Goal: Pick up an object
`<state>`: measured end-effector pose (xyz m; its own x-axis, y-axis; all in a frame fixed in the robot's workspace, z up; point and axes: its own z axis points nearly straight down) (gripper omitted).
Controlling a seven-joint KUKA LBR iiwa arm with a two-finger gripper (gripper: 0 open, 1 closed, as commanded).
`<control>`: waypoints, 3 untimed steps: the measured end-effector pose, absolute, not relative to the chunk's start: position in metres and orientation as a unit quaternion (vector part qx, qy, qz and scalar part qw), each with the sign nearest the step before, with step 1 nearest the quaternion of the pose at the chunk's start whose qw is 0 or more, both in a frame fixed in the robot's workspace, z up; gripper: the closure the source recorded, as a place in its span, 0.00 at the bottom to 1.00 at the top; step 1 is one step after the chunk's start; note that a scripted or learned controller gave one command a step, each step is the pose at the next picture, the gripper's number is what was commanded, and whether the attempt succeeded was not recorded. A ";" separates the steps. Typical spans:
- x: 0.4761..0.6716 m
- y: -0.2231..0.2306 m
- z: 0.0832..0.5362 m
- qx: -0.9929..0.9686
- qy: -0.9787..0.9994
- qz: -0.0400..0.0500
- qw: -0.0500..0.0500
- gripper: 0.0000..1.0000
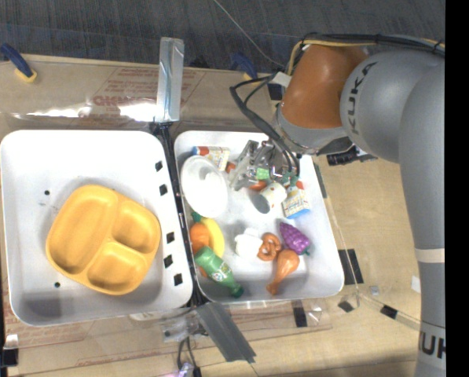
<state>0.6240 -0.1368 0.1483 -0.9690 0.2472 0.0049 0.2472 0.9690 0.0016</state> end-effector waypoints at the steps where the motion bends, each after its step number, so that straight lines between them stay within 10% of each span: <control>1: 0.646 -0.180 0.272 -0.029 -1.000 0.002 -0.006 1.00; 2: 0.627 -0.143 0.230 0.049 -0.999 0.000 0.000 1.00; 3: 0.654 -0.211 0.246 0.104 -0.995 0.002 -0.002 1.00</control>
<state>0.6544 -0.2114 0.2456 -0.9784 -0.2069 -0.0042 -0.2069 0.9784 -0.0036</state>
